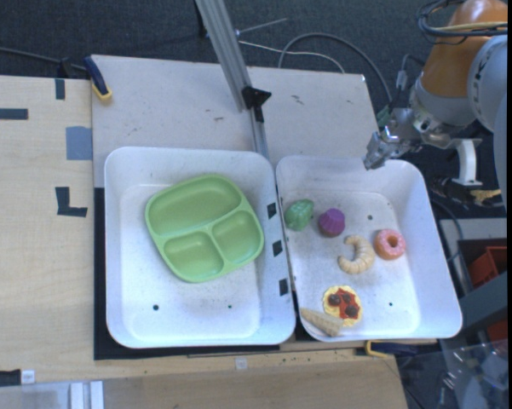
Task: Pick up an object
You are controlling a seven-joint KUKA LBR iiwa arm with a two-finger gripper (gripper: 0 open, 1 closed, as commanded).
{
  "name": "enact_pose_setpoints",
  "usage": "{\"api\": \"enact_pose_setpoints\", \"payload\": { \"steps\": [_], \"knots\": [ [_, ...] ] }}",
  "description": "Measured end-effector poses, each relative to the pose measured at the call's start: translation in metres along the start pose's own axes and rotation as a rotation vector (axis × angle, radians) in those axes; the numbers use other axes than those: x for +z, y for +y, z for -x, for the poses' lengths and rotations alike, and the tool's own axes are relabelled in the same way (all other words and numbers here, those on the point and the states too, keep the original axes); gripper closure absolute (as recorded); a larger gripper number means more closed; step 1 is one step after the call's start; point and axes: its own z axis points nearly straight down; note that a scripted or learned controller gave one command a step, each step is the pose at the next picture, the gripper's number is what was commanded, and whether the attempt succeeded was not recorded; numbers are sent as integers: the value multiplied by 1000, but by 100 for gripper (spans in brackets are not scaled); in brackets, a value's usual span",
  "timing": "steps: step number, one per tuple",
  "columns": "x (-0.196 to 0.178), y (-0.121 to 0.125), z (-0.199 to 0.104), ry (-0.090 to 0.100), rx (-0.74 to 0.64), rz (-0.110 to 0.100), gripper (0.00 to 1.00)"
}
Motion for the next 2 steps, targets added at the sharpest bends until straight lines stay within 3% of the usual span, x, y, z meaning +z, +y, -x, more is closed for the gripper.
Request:
{"api": "enact_pose_setpoints", "payload": {
  "steps": [1, 2],
  "knots": [
    [-38, 1, 0, 0, 0, -1, 100],
    [-27, -18, -50, 2, -3, -7, 100]
  ]
}}
